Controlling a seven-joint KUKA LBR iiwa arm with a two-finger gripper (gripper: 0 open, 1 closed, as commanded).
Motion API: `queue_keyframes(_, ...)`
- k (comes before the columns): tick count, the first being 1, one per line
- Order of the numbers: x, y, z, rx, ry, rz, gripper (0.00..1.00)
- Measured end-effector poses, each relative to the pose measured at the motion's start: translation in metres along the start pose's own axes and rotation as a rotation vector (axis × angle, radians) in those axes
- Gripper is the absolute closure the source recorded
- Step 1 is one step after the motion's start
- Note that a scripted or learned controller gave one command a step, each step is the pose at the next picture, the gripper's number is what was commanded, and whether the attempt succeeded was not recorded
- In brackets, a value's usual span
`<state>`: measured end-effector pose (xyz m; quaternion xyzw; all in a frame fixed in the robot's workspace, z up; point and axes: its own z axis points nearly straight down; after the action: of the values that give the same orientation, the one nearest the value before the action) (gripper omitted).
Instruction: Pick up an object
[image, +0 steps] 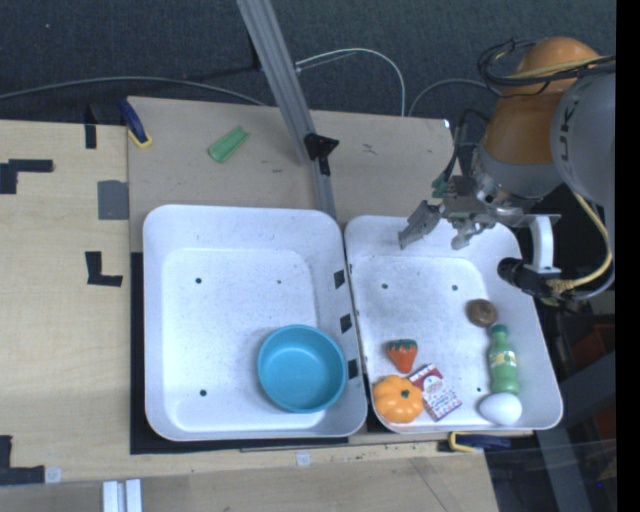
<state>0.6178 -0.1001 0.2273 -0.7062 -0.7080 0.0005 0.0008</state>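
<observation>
Leftmost, the bench shows pale wood with a few dark tape marks, and farther back a green block lies on the brown board, near a blue clamp at the board's corner. Next comes the left bin, which holds a blue bowl sitting upright in its near right corner, close to the wall shared with the neighbour. A grey pole slants down from the top edge to the gap between the bins. Then the right bin carries all the small things along its near and right sides: a strawberry, an orange pumpkin just below it, a red-and-white packet touching the pumpkin's right side, a brown nut near the right wall, a green bottle just below the nut, and a white egg at the bottle's foot. Above the bin's far edge hangs the gripper, its two fingers spread apart with nothing between them, well apart from every object. Behind it the grey arm with its orange band reaches in from the right.
</observation>
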Motion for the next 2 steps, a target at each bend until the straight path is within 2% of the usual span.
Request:
queue_keyframes(1,0.0,0.0,0.0,0.0,0.0,0.0,0.0)
queue_keyframes(2,0.0,-0.002,0.044,0.004,-0.001,0.0,0.0)
